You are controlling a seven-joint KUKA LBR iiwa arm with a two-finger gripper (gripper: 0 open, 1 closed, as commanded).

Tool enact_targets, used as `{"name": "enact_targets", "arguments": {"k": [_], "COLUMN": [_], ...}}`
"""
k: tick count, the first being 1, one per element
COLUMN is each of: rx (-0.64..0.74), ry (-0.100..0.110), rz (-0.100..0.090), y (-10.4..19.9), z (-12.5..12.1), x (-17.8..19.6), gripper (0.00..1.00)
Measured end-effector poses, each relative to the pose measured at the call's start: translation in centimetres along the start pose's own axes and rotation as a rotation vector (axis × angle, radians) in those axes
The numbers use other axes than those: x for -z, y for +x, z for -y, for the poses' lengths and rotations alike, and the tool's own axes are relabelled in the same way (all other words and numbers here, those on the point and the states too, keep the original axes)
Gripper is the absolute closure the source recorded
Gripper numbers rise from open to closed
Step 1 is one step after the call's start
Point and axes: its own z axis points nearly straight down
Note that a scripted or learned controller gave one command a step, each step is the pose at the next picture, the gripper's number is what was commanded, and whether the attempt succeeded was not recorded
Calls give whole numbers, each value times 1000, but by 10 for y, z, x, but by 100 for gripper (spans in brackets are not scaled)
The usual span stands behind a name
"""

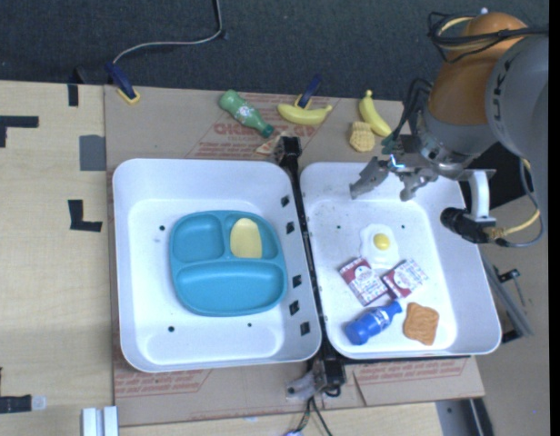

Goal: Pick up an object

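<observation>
jaws (390, 182) spread open, gripping nothing, poised over right bin (462, 330); fried egg (381, 242) just below, snack packets (382, 281) farther, ready for picking.

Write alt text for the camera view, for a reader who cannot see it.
A grey and orange robot arm holds its open gripper, with nothing between its fingers, over the far end of the right bin, above a toy fried egg, two red packets, a blue bottle and toast. The left bin holds a blue divided plate.
</observation>
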Motion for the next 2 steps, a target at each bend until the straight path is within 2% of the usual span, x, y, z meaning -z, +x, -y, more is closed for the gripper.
{"name": "enact_targets", "arguments": {"k": [1, 2], "rx": [0, 0], "ry": [2, -5], "rz": [0, 0], "y": [11, 13], "z": [45, 61], "x": [-74, -122], "gripper": [0, 0]}}
